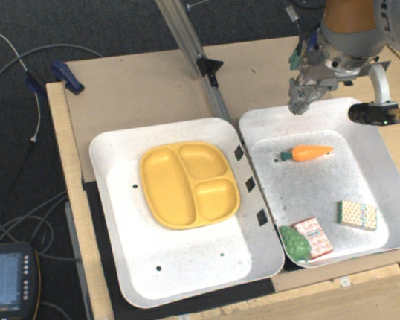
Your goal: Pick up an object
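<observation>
Lying across the right bin [385, 186] floor, toy carrot [309, 152], long axis running left-right, green end leftward. Hovering just beyond the carrot at the far rim, gripper [301, 102], carrying nothing; finger state impossible to tell.

Tray [189, 183] in left bin [121, 206]

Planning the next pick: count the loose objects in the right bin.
4: a toy carrot near the far wall, a green lump and a patterned pack touching at the near-left corner, a patterned block near-right.
</observation>
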### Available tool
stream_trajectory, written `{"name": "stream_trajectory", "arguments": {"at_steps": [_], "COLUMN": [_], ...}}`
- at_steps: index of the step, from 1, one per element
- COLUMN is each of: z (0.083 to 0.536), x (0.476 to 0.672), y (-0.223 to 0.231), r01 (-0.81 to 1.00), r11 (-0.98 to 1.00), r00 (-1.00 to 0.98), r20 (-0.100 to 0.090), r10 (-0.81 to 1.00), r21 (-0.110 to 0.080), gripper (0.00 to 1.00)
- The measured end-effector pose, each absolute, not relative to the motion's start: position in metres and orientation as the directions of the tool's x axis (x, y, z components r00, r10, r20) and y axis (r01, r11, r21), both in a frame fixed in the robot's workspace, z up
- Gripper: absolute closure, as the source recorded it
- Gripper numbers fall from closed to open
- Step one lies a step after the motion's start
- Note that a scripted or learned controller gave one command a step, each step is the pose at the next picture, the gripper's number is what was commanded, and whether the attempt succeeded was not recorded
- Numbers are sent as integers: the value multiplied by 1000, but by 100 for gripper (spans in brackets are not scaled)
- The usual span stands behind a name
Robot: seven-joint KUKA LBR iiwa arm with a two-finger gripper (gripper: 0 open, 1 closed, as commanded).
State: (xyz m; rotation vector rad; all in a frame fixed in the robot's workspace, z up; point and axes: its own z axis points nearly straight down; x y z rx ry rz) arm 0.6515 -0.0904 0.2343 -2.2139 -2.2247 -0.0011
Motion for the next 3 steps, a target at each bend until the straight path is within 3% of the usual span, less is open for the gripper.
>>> {"name": "stream_trajectory", "arguments": {"at_steps": [2, 3], "z": [234, 233], "x": [611, 602], "y": [11, 76], "r01": [1000, 1000], "r11": [6, 8], "r00": [-6, -8], "r20": [4, 4], "r10": [1000, 1000], "r21": [-3, -4], "gripper": [100, 100]}}
